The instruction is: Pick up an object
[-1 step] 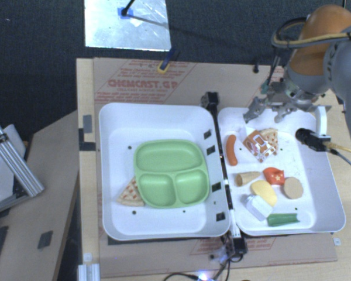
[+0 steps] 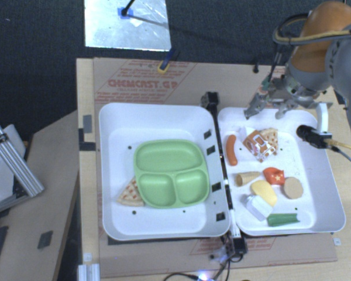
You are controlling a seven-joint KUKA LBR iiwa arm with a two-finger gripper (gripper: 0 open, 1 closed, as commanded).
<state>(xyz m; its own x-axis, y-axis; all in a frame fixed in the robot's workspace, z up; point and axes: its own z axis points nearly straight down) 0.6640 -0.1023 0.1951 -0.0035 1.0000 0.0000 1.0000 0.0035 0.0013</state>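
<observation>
Gripper [image 2: 264, 109] over far edge of right bin [image 2: 333, 212], fingers spread, nothing between them.
Arm [image 2: 324, 37] reaches in from the right, orange band above the wrist; gripper sits above the bin's far left corner, just beyond the waffle [image 2: 261, 143], apart from it. Right bin contents: sausage [image 2: 231, 149] upright by the left wall, waffle beside it to the right, cone [image 2: 246, 178] below the sausage, tomato [image 2: 274, 175] right of the cone, brown round piece [image 2: 293, 187] right of the tomato, yellow piece [image 2: 264, 192] touching a white block [image 2: 257, 207], green piece [image 2: 282, 219] nearest the front wall. Left bin [image 2: 114, 127]: green tray [image 2: 171, 173] with three compartments, pizza slice [image 2: 130, 194] at its front left corner, partly under the tray's edge.
</observation>
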